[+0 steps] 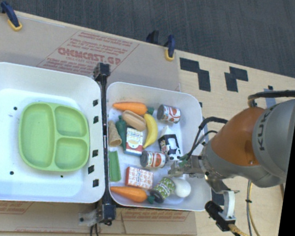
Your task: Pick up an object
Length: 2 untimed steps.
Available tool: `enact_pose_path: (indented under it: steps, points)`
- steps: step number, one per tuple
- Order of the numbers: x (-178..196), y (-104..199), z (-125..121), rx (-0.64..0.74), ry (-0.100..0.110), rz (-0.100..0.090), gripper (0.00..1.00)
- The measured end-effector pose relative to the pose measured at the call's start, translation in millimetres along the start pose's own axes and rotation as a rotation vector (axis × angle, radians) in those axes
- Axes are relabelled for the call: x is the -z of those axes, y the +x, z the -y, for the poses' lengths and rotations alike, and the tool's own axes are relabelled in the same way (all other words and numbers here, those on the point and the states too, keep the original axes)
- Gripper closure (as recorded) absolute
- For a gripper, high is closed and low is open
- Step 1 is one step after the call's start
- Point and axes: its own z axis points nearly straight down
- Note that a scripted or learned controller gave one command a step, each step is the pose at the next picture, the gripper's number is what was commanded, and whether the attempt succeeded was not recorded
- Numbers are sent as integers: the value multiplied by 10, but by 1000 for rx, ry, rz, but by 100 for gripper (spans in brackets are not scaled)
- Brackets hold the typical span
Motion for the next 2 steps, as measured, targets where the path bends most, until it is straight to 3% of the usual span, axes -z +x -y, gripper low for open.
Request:
enact_pose_path:
  steps: [1,2]
  points:
    - [1661,163,-782,-4,-3,0,100]
    - [1649,162,-775,-5,0,-1,0]
